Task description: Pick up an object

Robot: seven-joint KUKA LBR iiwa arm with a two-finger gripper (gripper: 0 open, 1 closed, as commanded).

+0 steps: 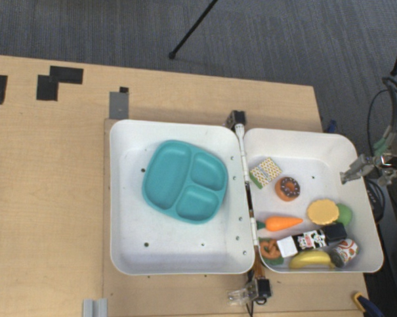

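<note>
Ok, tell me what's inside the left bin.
The left bin holds one teal divided plate, lying flat with three compartments that hold nothing. Whatever lies beneath the plate is covered.

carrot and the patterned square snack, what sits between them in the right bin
In the camera view, the chocolate doughnut lies between the carrot and the patterned square snack, slightly to the right, with bare white bin floor around it.
</note>
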